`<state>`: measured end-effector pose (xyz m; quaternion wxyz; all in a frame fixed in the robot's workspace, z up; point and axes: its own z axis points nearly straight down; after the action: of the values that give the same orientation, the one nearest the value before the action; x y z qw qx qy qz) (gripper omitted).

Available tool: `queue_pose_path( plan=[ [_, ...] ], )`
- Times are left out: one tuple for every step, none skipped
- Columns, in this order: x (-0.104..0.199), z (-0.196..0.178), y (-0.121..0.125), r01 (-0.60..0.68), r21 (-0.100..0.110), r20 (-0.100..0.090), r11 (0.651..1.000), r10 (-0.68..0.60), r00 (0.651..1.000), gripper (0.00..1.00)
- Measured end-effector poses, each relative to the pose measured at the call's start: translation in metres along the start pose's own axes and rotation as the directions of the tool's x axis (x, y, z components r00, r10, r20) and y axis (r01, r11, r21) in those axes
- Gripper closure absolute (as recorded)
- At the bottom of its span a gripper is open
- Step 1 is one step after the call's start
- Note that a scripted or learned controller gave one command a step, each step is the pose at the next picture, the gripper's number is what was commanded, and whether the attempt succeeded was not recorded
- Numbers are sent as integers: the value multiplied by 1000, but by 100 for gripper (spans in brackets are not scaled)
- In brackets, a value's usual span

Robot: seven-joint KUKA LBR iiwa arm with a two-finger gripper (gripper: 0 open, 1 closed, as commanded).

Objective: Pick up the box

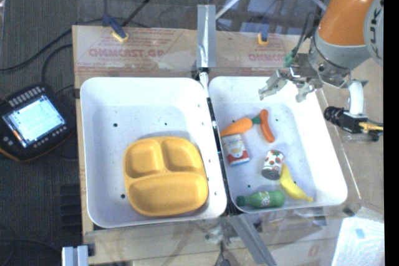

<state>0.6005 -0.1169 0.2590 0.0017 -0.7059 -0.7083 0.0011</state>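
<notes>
Arm [349, 15] enters from right, wrist angled down over right bin [333, 162] far edge. Gripper [285, 89] fingers spread apart, nothing between. Box [235, 149] lies apart, mid-bin.

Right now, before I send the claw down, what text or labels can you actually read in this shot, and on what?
"CHEMCAST GP", faint red print on the brown board behind the left bin; the same print behind the right bin is blurred.
Small box: label too small to read.
Can: label unreadable.
Handheld pendant screen: glare, unreadable.
</notes>
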Motion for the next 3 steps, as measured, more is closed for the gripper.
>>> queue_pose_path(
  plan=[
    [50,78,-18,26,1,1,1000,-26,1000,0],
    [8,158,-48,67,-20,3,998,-67,998,0],
    [19,166,-48,-57,-18,0,998,57,998,0]
  ],
)
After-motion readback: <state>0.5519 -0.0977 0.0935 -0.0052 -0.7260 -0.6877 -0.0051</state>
